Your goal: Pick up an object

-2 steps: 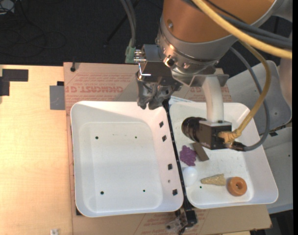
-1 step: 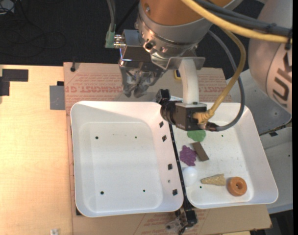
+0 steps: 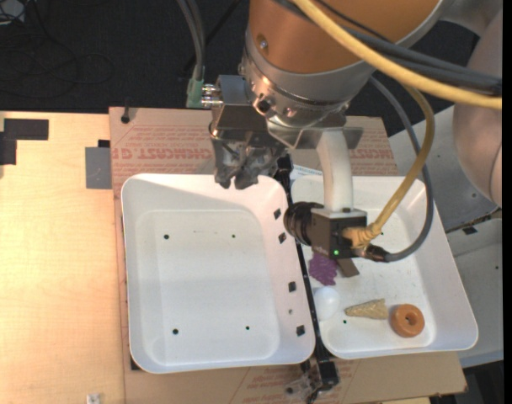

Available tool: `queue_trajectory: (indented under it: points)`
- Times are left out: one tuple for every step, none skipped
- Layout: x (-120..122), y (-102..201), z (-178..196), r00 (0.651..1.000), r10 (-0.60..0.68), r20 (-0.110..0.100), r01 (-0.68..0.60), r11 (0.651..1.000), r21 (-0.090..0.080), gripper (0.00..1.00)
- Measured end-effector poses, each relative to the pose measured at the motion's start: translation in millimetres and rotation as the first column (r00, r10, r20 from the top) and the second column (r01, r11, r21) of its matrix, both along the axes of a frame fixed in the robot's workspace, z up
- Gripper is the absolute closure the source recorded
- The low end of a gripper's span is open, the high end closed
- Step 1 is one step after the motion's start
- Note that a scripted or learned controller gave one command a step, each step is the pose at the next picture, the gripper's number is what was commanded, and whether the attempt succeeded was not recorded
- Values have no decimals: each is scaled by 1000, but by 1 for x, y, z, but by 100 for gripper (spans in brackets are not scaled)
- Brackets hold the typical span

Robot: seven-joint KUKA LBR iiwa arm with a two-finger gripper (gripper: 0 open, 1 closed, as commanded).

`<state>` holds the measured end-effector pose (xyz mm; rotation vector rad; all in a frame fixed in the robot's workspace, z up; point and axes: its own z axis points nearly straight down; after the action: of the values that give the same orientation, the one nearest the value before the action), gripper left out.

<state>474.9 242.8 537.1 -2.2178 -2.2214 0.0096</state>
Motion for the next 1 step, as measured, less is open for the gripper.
queue_trajectory:
  points:
    - [-1, 1, -167, 1000, -2, -10, 2, 1000, -7, 100]
